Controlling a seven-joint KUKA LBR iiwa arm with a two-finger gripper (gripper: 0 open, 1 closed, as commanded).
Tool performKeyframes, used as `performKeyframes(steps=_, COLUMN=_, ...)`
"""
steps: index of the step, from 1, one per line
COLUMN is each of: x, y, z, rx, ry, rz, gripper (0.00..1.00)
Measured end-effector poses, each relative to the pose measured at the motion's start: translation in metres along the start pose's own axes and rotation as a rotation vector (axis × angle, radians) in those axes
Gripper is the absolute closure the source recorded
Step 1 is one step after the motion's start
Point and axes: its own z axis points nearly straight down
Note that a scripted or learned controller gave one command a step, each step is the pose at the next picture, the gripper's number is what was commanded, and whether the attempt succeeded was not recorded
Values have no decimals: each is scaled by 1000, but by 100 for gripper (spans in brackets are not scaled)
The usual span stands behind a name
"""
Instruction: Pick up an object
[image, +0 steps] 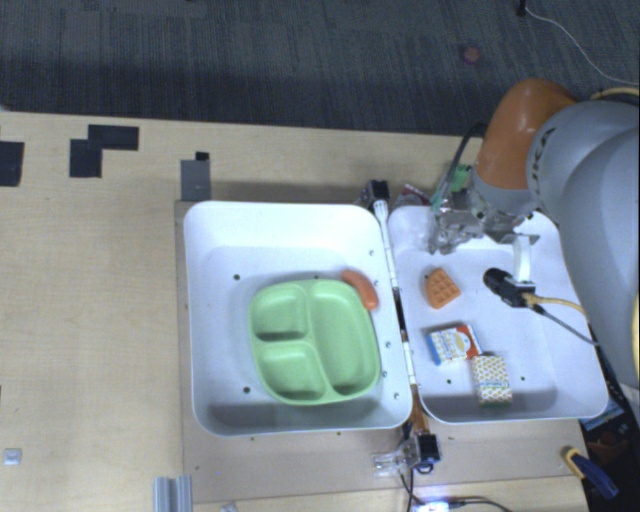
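My gripper (443, 243) hangs over the far part of the right bin (570, 400), just above and behind an orange waffle-like piece (441, 288). Nothing shows between its fingers. Nearer the front of that bin lie a small blue and white carton (451, 345) and a pale patterned block (491, 378). In the left bin (215, 300) sits a green divided plate (315, 340), with a small orange piece (361, 289) at its far right corner.
The grey arm with its orange band (515, 120) covers the right bin's far right side. A divider rail (397, 300) runs between the bins. Black marks (100, 148) lie on the bench at the far left.
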Motion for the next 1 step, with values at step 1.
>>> performKeyframes(steps=1, x=0, y=0, z=0, rx=1, ry=0, rz=0, gripper=0)
